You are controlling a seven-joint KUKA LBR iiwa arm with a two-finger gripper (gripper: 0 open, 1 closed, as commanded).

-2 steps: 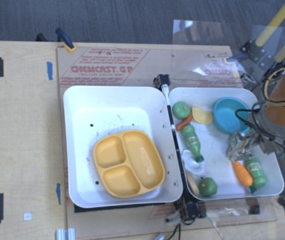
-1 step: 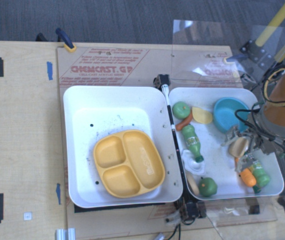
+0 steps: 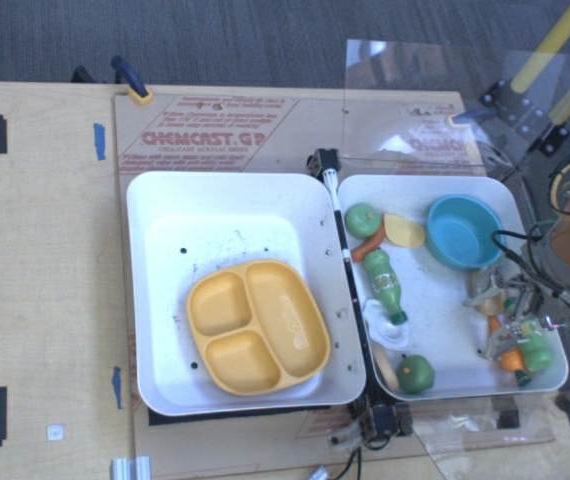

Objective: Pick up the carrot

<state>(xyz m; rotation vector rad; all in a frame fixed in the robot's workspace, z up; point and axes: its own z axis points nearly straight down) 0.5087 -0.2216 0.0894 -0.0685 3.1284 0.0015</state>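
Pincer [image 3: 510,340] beside carrot [image 3: 510,360]

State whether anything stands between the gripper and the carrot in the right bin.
Nothing visible does. The gripper hangs over the right bin's near right corner, and the carrot lies right beside it near the bin's wall. The blue bowl and green bottle lie well aside.

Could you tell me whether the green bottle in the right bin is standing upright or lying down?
Lying down: the green plastic bottle rests on its side on the right white bin's floor.
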